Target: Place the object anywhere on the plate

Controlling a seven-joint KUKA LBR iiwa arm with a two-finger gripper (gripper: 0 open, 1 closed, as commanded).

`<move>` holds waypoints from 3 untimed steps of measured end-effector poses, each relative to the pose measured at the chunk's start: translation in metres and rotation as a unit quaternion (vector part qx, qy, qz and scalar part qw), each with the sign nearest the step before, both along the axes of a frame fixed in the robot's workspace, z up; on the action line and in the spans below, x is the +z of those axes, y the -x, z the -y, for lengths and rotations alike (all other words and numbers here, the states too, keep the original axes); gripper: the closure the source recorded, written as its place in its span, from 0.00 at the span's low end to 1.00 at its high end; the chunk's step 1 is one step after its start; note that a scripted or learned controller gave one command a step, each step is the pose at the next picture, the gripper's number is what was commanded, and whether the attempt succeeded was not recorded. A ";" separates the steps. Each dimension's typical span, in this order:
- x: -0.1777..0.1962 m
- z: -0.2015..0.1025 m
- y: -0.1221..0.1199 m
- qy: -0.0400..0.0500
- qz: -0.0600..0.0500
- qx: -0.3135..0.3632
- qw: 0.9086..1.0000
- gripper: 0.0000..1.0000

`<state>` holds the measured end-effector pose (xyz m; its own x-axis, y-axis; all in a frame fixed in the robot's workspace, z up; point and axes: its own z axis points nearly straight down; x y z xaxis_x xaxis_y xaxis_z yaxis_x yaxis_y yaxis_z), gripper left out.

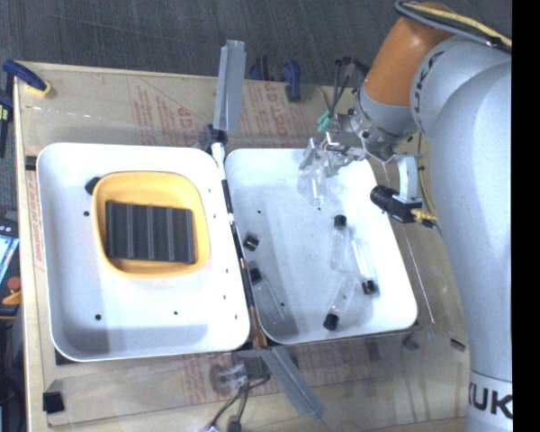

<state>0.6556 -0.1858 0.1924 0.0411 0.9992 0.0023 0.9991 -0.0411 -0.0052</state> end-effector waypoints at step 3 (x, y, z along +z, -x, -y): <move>-0.002 -0.175 0.041 0.000 -0.001 0.180 0.984 1.00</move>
<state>0.6147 -0.0111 0.1908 -0.3144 0.9493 0.0026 0.9493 0.3144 -0.0069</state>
